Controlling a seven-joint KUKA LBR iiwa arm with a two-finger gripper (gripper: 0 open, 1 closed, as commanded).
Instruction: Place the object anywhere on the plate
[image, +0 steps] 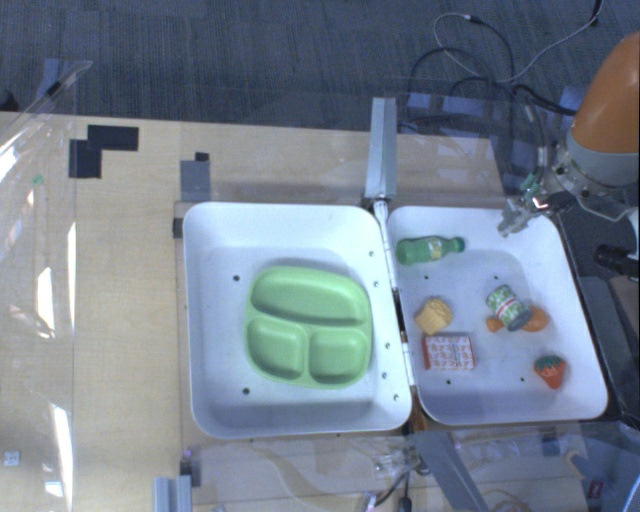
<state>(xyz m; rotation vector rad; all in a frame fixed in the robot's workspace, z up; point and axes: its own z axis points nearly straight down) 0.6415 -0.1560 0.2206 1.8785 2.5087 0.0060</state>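
The arm hangs at the top right, its orange band (610, 95) just showing, and the gripper (520, 215) sits over the far right corner of the right bin (590, 395). From where I stand I cannot tell how the claw is set; it is small and blurred against the rim, and nothing shows in it.

The green plate (308, 325), with three compartments, lies in the middle of the left bin (215, 400) with nothing on it.

All the objects lie in the right bin. A green bottle (430, 248) lies on its side near the far left corner. A yellow lump (433, 316) sits below it, and just below that a flat red box (448, 352) with a pale grid pattern. A small can (507, 305) with a green and white label lies tilted, touching an orange piece (535, 321). A strawberry (549, 370) sits near the right wall. No label is clear enough to read.
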